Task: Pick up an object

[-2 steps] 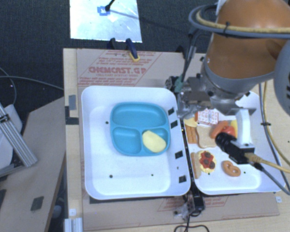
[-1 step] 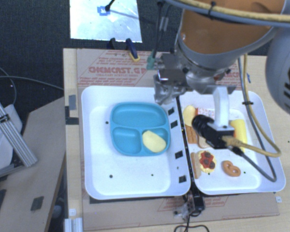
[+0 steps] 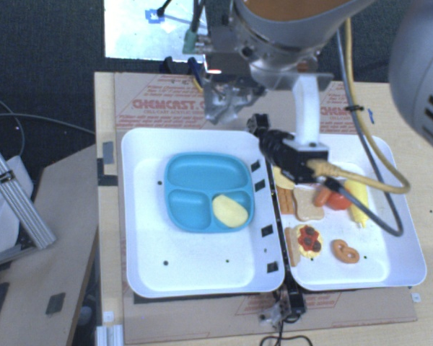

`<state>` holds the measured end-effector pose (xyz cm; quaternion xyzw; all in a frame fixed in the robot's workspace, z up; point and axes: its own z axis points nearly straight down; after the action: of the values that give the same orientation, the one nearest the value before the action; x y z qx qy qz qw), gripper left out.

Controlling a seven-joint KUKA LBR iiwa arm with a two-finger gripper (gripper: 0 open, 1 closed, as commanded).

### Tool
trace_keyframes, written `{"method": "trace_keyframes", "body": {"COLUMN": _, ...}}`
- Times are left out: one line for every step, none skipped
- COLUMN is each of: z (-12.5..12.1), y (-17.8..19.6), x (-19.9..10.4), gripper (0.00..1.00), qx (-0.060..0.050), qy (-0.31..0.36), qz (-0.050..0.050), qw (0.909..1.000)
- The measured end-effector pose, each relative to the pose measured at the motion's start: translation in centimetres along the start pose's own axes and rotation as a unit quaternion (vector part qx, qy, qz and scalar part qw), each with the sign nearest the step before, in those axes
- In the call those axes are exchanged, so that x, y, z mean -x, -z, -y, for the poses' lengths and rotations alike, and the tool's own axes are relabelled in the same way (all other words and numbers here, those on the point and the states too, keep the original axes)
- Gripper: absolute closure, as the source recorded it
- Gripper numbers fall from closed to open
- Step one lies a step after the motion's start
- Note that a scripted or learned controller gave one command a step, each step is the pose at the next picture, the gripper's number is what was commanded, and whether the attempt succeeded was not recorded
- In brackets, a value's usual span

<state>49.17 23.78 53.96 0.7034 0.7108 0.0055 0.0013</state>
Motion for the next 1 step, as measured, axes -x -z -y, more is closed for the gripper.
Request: {"method": "trace_keyframes", "body": {"z": 0.36, "y": -17.83, "x": 1.61, "gripper": 0.0, "qx": -0.012, "qy": -0.005, "qz": 0.007, "qw": 0.9999}}
